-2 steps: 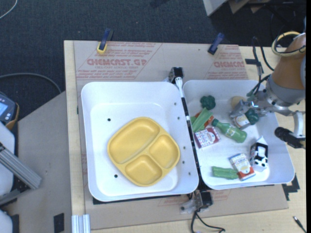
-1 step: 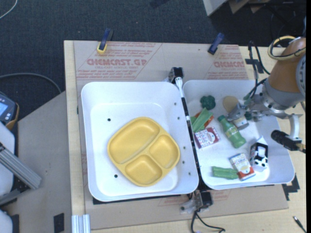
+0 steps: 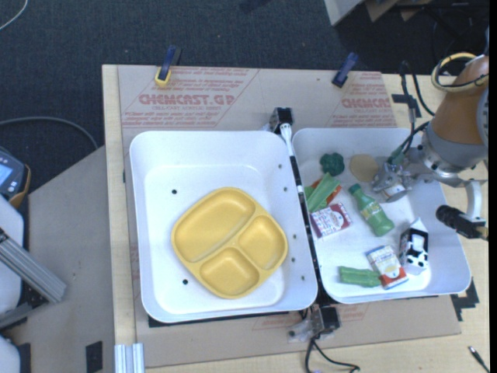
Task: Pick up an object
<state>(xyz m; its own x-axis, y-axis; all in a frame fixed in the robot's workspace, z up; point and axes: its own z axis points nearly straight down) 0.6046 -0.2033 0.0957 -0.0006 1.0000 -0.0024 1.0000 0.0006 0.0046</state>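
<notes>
Camera view has my arm (image 3: 458, 119) reaching in over the right bin (image 3: 443, 278), wrist bent down. My gripper (image 3: 390, 183) hangs just above the green bottle (image 3: 371, 210); whether its jaws are open, I cannot tell.

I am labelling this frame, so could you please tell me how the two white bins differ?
The left white bin holds a single yellow three-compartment plastic tray; the right white bin holds many small items, such as a green bottle. The gripper is over the right bin, not the left. Both are shallow and white.

One high fixed camera (slanted) overlooks both bins (image 3: 147, 208)
</notes>
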